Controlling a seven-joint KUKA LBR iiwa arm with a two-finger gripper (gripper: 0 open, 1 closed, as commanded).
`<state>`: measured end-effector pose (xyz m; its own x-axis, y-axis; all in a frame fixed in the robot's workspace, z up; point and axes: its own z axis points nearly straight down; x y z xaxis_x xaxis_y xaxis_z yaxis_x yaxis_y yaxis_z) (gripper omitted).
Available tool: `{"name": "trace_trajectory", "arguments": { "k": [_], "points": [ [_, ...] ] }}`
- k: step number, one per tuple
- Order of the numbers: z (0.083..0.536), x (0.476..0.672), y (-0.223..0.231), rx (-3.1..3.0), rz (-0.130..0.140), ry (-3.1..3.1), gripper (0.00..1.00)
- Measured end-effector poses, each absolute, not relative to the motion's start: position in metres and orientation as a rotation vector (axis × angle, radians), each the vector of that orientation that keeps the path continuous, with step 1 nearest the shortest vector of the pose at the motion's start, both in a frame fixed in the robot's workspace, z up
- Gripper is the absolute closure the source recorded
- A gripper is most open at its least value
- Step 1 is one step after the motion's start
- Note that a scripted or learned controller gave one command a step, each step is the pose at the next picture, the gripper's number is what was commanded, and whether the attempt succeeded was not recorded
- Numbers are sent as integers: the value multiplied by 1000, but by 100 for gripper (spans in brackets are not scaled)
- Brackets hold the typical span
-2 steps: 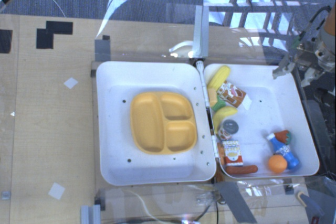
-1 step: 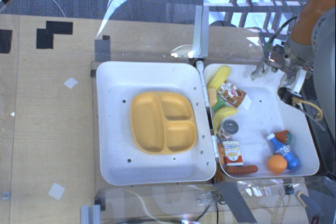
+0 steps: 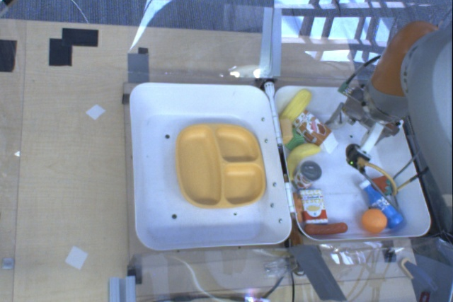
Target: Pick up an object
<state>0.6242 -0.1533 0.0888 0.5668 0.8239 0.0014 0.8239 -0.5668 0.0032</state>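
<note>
My gripper (image 3: 338,115) hangs over the upper middle of the right bin (image 3: 417,219), just right of a red and white snack packet (image 3: 310,127). A yellow corn cob (image 3: 296,105) lies at the bin's upper left, and another yellow piece (image 3: 304,151) lies below the packet. A small grey can (image 3: 309,171) stands below that, then a red carton (image 3: 313,206) and a red sausage (image 3: 326,228) at the front. An orange (image 3: 374,221) and a blue bottle (image 3: 383,203) lie at the front right. Nothing visibly hangs from the gripper.
The left bin (image 3: 152,223) holds a yellow divided plate (image 3: 219,165) in its middle. My grey arm (image 3: 425,74) with its orange band covers the right bin's upper right corner. Bare white floor shows in the right bin's centre (image 3: 340,187).
</note>
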Motion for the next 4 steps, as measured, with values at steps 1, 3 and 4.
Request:
{"name": "trace_trajectory", "arguments": {
  "k": [1, 3, 4],
  "points": [
    [89, 613, -91, 2385, 13, 2033, 0],
    [88, 636, -110, 2321, 11, 2107, 0],
    [102, 638, -112, 2317, 18, 2100, 100]
  ]
}}
